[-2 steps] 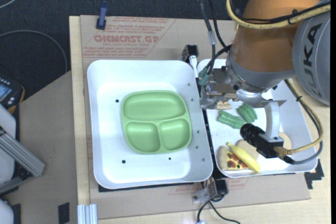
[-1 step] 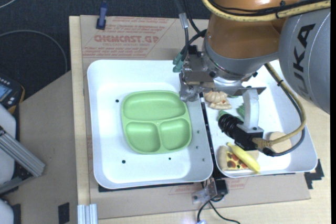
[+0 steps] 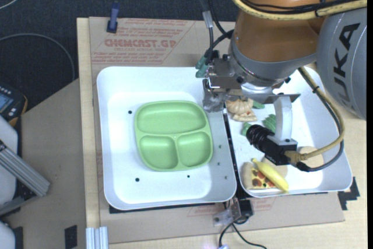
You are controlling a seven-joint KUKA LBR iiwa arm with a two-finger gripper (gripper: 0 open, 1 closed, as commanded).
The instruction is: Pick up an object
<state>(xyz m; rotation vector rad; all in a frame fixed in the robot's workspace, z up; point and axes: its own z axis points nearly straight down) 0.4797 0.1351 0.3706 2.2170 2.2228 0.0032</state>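
Hand (image 3: 217, 97) low over right bin (image 3: 326, 181), beside tan shell-like toy (image 3: 239, 107); grip state can't tell, wrist blocks it. Risk: it snags the divider btw bins or knocks toy away. Green divided plate (image 3: 173, 134) in left bin (image 3: 111, 125).

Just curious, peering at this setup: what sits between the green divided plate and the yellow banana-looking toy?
In the camera view, between the green plate and the banana toy come bare white bin floor and the raised rims where the two bins meet.

Arm (image 3: 291, 14) hides most of right bin (image 3: 332, 178) & tool tips; tan item (image 3: 240, 107) under it, maybe a shell.
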